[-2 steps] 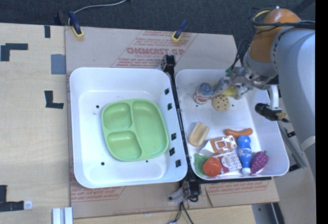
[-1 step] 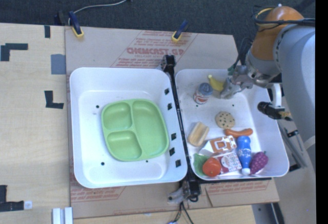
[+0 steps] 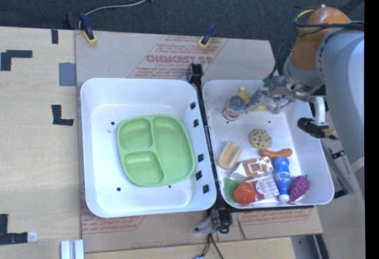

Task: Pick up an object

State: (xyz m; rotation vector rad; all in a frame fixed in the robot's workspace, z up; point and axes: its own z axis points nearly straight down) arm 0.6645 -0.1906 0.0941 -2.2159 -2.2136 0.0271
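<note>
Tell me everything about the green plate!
The green plate is light green, looks like smooth plastic, and has rounded corners. Raised ridges split it into three compartments, with nothing in them. It lies flat, turned a little askew, on the floor of the left white bin, roughly in the middle. It touches only the bin, and the robot's hand is over the other bin.

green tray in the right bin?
No, the green tray lies in the left bin; the right bin holds the small items, such as the cookie and the bottle.
</note>
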